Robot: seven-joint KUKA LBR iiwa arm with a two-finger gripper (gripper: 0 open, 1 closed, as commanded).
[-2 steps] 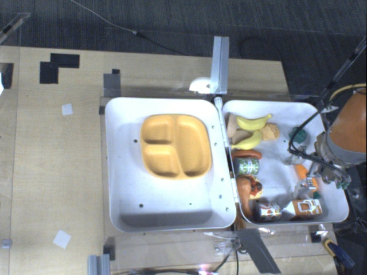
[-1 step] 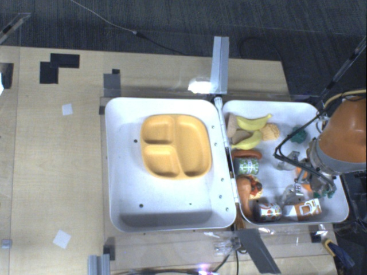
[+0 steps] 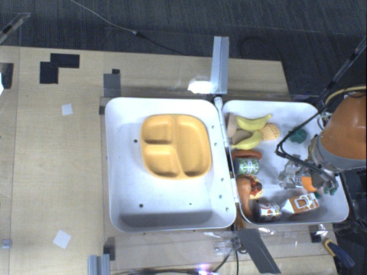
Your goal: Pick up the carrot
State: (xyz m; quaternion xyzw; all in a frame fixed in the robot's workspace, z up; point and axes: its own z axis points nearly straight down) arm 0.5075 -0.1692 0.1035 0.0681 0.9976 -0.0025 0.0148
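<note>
My gripper (image 3: 305, 179) is low in the right bin (image 3: 338, 213), near its right wall, under the grey wrist with the orange band. A short bright orange piece, the carrot (image 3: 309, 183), shows between the metal fingers, which are shut on it. Most of the carrot is hidden by the fingers. Just below the gripper lies a small orange-and-white carton (image 3: 304, 203).
The right bin also holds a banana (image 3: 252, 122), a red sausage (image 3: 248, 154), a green can (image 3: 248, 166), an orange-brown vegetable (image 3: 244, 191), a dark can (image 3: 267, 211) and a teal object (image 3: 297, 135). In the left bin (image 3: 123, 211) sits a yellow divided tray (image 3: 175, 145).
</note>
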